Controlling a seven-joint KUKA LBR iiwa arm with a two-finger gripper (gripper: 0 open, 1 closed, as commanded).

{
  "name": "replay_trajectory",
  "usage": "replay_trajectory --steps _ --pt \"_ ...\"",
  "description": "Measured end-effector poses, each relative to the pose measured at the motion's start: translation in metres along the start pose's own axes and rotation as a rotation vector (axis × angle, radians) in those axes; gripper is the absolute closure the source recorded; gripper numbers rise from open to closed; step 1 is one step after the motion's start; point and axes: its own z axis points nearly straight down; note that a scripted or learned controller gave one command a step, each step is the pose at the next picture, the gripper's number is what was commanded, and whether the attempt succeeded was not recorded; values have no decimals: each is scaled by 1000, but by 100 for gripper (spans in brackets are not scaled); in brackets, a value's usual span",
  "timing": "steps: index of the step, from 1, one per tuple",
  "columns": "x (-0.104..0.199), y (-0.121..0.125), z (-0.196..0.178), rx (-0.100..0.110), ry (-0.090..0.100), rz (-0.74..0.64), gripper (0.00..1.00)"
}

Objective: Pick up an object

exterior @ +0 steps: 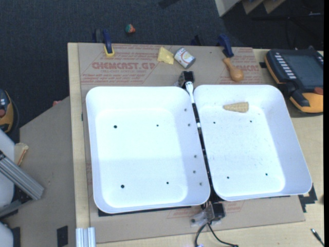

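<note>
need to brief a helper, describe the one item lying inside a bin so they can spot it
Of the two shallow white bins, take the right-hand bin. Near its far edge lies a small tan cone-shaped object, tip pointing left. It lies in the bin; similar items sit outside on the cardboard.

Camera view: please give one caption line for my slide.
Two white bins, left and right, on a bench; a tan cone-shaped piece lies in the right one.

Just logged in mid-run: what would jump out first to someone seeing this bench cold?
Two big white bins side by side fill the bench; the left bin and the right bin meet along a dark seam. The lone tan cone-shaped piece lies near the right bin's far edge. Beyond the bins, on the brown board, sit a yellow wedge, a small box and a wooden pear-shaped piece.
</note>
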Motion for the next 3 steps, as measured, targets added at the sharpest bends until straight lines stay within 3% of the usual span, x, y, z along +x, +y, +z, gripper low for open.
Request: replay_trajectory --steps 1,2,3 --pt "87 -41 129 33 16 -11 0" --pt "68 -72 0 1 4 -4 0" --pt "111 -100 72 25 12 -8 0"
